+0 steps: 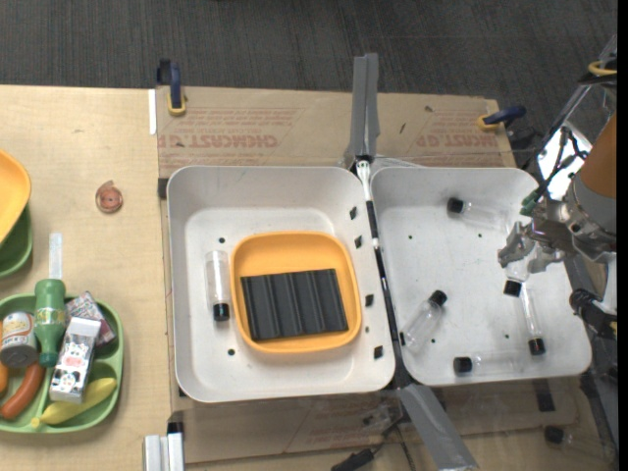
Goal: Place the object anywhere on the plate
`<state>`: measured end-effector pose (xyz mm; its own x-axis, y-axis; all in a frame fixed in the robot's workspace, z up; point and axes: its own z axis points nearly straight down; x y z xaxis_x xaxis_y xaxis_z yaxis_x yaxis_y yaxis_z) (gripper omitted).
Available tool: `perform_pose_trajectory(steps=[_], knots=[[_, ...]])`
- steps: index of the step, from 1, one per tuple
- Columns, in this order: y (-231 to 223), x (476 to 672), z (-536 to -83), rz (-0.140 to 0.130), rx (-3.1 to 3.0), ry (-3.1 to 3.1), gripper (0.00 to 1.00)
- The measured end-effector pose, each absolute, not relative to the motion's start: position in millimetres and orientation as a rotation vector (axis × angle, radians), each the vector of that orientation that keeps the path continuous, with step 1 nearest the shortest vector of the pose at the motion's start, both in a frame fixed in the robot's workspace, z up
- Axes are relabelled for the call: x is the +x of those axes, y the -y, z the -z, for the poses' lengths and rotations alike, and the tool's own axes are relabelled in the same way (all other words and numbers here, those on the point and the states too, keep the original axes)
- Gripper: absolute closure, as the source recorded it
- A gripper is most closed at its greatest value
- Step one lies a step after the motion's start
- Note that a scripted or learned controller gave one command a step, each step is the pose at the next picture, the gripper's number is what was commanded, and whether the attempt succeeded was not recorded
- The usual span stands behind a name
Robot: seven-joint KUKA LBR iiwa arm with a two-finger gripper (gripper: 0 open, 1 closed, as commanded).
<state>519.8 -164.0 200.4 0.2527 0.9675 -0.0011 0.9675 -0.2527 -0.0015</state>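
From above, the right bin [549, 180] is seen with bare floor at its centre, clear vials scattered toward its walls. The orange plate [294, 248] with its black ribbed insert [293, 304] fills the left bin [191, 263]. A clear, black-capped vial [530, 324] lies at five o'clock just below the claw [520, 253], whose opening cannot be told.

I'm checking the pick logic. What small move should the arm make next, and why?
Probably lower the gripper onto the clear vial just below it in the right bin; the orange plate in the left bin carries just a dark ridged block.
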Motion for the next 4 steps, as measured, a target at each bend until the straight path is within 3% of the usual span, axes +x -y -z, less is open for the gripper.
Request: perform_pose_trajectory(steps=[1, 2, 3, 4], knots=[[207, 546.1, -205, -0.005, -2.432, 1.988, 1.0], [214, 614.4, -243, -0.003, -2.227, 2.218, 1.0], [219, 652.9, -294, -0.002, -1.899, 2.506, 1.0], [222, 653.0, -354, -0.001, -1.59, 2.714, 1.0]])
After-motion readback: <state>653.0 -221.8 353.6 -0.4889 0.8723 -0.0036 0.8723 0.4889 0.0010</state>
